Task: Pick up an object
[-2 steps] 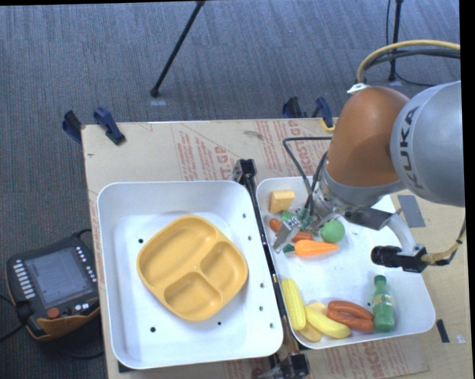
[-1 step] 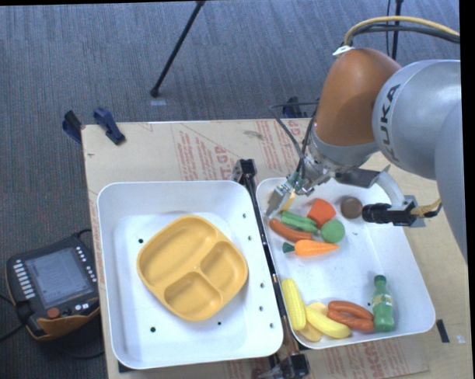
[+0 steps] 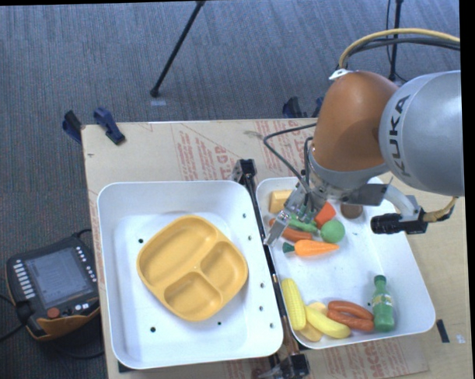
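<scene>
Toy food is piled in the right bin (image 3: 395,253), in the right half of the frame. Near the top of this bin a toy carrot (image 3: 314,248) is seen lying flat, with a round green toy (image 3: 332,231) just beside it and a pale yellow block (image 3: 281,200) close to the upper left corner. At the bottom of the bin a toy corn cob (image 3: 293,302) is laid along the left wall. Next to it are a toy banana (image 3: 329,322), a red toy sausage (image 3: 351,313) and a small green bottle (image 3: 382,302).

The gripper (image 3: 289,220) is held low over the top left part of the right bin, right above the small heap of orange and green toys. It cannot be told if the gripper is open or closed, and no toy can be seen held in it. The grey arm (image 3: 422,132) with its orange band (image 3: 352,119) is seen in the upper right of the frame.

In the left bin (image 3: 129,204) a yellow plate (image 3: 192,266) with three parts is placed near the middle. A black hand controller (image 3: 52,284) is seen on the floor at the left edge of the frame.
</scene>
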